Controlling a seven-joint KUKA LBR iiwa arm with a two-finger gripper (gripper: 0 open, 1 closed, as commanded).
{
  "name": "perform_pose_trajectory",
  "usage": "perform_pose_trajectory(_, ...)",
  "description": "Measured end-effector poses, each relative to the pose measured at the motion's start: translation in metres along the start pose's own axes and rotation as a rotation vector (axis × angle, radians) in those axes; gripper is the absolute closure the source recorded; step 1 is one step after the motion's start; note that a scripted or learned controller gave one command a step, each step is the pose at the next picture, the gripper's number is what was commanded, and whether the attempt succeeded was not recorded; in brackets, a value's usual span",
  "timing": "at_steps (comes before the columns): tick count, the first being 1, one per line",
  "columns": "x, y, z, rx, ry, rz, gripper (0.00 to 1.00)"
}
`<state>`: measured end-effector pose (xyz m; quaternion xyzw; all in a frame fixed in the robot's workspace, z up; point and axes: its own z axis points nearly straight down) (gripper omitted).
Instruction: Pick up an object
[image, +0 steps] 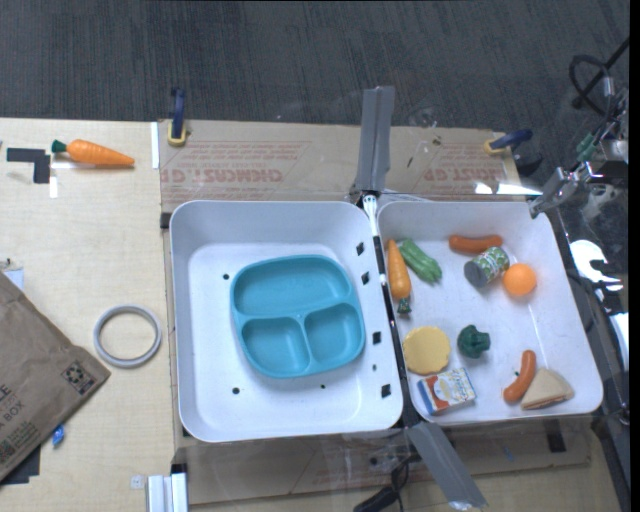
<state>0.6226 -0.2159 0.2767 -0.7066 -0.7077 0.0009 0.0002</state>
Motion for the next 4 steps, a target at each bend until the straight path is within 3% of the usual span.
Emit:
perform_pose_trajectory(1, 0.001, 0.035, 0.161, 0.0, 0.0, -0.094, 0.0)
perform_pose_trajectory(2, 0.007, 0.007, 0.185, -0.001, 0.0, -0.073, 0.0)
perform_pose_trajectory(3, 0.007, 0.007, 0.176, -0.002, -0.001, -0.074, 1.0)
perform_pose_trajectory(4, 0.055, -0.015, 0.052, -0.001, 0.0, 0.055, 1.0)
